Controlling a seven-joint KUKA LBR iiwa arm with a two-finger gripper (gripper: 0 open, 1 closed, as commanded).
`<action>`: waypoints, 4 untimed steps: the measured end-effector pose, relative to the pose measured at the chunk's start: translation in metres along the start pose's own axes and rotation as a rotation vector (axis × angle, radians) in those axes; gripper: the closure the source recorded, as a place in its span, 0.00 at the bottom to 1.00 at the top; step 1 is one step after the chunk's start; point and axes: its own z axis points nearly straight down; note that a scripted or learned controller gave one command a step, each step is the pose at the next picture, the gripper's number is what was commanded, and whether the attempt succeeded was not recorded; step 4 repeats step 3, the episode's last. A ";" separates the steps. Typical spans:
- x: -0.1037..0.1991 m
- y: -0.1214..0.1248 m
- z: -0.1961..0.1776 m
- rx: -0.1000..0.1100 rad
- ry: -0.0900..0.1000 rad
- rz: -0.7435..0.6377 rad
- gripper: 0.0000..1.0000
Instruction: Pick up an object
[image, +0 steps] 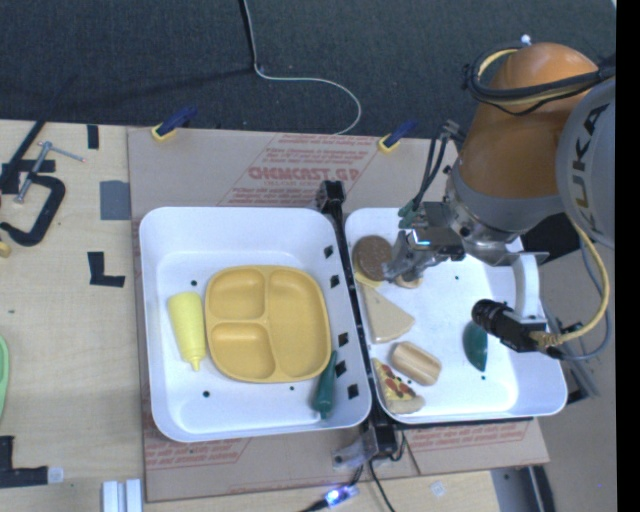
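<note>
While the gripper (408, 262) hovers over the brown cookie (372, 256) right of centre, finger spread unreadable, I would centre on it before descending.

Two white bins side by side on a brown bench. In the left bin (160, 300): a yellow tray (268, 322) with three parts, a yellow bottle (187, 327) just left of it, a green thing (325, 390) at the tray's lower right corner. In the right bin (540, 395): a brown round cookie (371, 256), a pale wedge (388, 318), a hot dog (415, 362), a pizza slice (398, 389), a teal thing (475, 346). Above the cookie, the gripper (408, 262), low over the right bin. Black clamp (30, 205) far left.
</note>
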 end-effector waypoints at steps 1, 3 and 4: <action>0.090 0.040 -0.139 -0.008 0.002 -0.007 1.00; 0.069 -0.033 -0.147 -0.004 0.001 0.004 1.00; 0.069 -0.033 -0.147 -0.004 0.001 0.004 1.00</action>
